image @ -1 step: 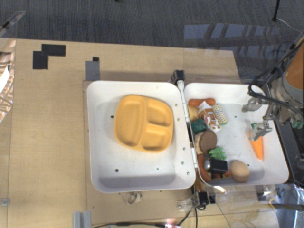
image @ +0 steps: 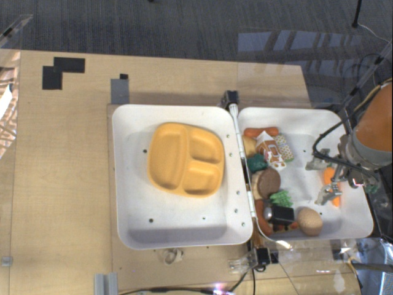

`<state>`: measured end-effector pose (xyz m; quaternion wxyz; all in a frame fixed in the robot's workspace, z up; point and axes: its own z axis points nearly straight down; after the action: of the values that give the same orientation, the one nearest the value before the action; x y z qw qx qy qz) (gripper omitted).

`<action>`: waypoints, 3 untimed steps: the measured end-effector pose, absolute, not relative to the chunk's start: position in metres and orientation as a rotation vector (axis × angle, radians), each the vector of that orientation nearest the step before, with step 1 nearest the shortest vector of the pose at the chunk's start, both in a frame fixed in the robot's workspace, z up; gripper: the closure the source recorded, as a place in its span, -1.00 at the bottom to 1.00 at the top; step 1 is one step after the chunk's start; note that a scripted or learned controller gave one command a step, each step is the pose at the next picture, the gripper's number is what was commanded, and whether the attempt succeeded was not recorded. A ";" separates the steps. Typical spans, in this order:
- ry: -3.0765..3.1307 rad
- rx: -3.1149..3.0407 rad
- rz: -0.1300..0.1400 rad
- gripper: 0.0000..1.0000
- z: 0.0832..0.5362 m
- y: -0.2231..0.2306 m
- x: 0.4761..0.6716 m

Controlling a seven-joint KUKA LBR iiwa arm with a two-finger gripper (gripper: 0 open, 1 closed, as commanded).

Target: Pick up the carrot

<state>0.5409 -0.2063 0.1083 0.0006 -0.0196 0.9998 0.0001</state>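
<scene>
Nearest the lens, loose cables point(image: 258, 260) lie at the front edge of the bench point(image: 61, 183). Far left, black marks point(image: 61, 71) sit on the bare bench top.

Left bin point(image: 132, 226): a yellow divided tray point(image: 186, 158) lies flat at its middle, with three compartments.

Right bin point(image: 307, 118): toy foods are crowded along its left wall. From back to front these are an orange-red piece point(image: 259, 133), a small printed carton point(image: 272, 149), a brown disc point(image: 268, 183), a green leafy piece point(image: 281, 197), a black block point(image: 282, 214) and a tan egg-shaped piece point(image: 310, 220).

Right of that pile, well apart from it, my gripper point(image: 330, 189) hangs low over the right half of this bin. The carrot point(image: 330, 174) is directly at my gripper, one orange end showing behind it and another orange bit showing just in front. Whether my hand is spread or pinching the carrot, I cannot tell.

Far right, my arm point(image: 374, 128) enters, its orange band uppermost.
</scene>
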 end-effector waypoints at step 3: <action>3.084 -0.330 -0.023 1.00 0.117 -0.204 0.517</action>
<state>0.5170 -0.2039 0.1166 0.0199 -0.1065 0.9941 -0.0075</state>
